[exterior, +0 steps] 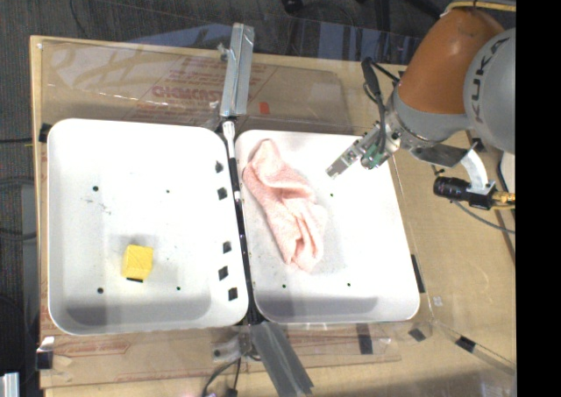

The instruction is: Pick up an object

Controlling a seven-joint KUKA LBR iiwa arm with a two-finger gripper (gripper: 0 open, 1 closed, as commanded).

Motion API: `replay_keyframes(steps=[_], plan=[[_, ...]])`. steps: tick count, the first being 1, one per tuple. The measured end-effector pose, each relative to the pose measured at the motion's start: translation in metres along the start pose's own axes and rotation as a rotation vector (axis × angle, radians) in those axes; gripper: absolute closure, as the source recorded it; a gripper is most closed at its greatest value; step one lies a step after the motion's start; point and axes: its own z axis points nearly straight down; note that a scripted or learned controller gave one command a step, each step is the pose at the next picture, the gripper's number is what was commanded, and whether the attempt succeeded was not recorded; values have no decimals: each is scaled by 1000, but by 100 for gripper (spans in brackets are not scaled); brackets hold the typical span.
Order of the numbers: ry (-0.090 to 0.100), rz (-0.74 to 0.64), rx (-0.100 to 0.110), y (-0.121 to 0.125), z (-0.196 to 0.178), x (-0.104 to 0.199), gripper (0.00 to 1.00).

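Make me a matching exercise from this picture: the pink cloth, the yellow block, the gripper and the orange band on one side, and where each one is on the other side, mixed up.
Things:
1. pink cloth
2. yellow block
3. gripper
4. orange band

Places:
A. left bin, towards the near edge
B. on the arm, above the wrist
C. over the right bin's far right part
D. right bin, along its left side

Pairs: 1-D, 2-A, 3-C, 4-B
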Motion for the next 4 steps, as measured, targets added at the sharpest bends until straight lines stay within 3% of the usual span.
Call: replay_keyframes(steps=[1, 2, 3, 4], plan=[[0, 0, 0, 0, 0, 0, 0], [0, -78, -2, 14, 126, 14, 0], [1, -83, -1, 15, 115, 14, 100], [2, 67, 1, 69, 23, 12, 100]])
